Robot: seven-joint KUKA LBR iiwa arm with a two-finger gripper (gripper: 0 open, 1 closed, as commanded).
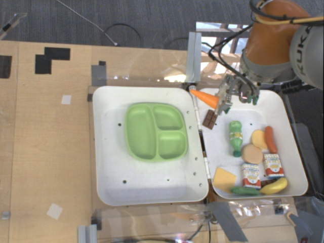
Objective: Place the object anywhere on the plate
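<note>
A green three-compartment plate [154, 131] lies in the middle of the left bin [111, 186]. My gripper [223, 104] hangs over the upper left corner of the right bin [291, 135], close to the divide between the bins. The thick end of an orange carrot [204, 97] meets the gripper's tip, and its thin end points left over the bins' edge. A brown chocolate bar [209, 119] sits tilted just below and left of the gripper. Whether either one is gripped is unclear.
Along the right bin's lower half lie a green bottle [235, 137], a sausage [271, 138], a round bun [252, 154], two small cartons [262, 170], a cheese wedge [225, 177], a banana [274, 186] and a green pod [244, 190].
</note>
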